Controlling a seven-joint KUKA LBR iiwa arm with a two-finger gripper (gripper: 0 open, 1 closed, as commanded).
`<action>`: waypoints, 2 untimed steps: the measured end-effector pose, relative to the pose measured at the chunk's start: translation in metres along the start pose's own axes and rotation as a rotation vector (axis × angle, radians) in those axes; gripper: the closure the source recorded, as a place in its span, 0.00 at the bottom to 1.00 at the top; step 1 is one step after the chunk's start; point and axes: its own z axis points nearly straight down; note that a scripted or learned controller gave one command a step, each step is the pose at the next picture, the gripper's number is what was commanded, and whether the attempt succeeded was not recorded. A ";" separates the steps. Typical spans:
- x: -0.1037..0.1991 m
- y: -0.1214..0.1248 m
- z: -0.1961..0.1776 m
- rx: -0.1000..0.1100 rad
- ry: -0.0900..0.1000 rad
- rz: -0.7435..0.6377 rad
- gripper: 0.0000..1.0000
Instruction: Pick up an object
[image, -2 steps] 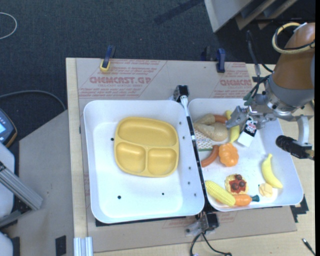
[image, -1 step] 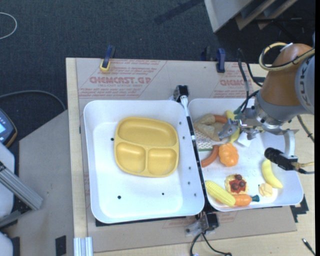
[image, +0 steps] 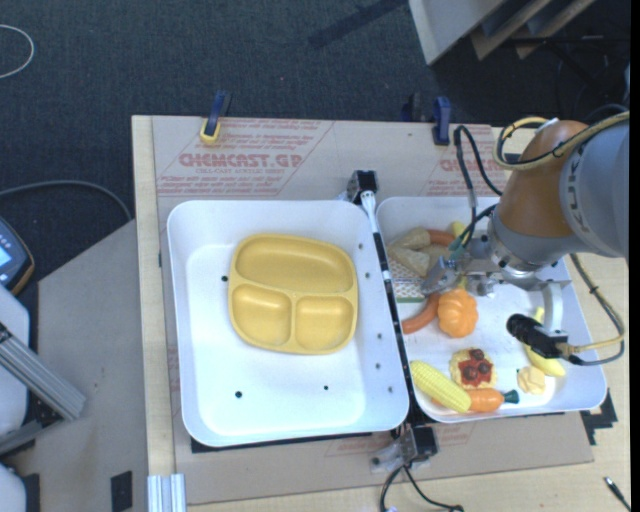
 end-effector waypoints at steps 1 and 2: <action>0.000 0.000 0.001 0.000 0.000 0.001 0.00; 0.000 0.000 -0.009 -0.002 0.000 0.002 1.00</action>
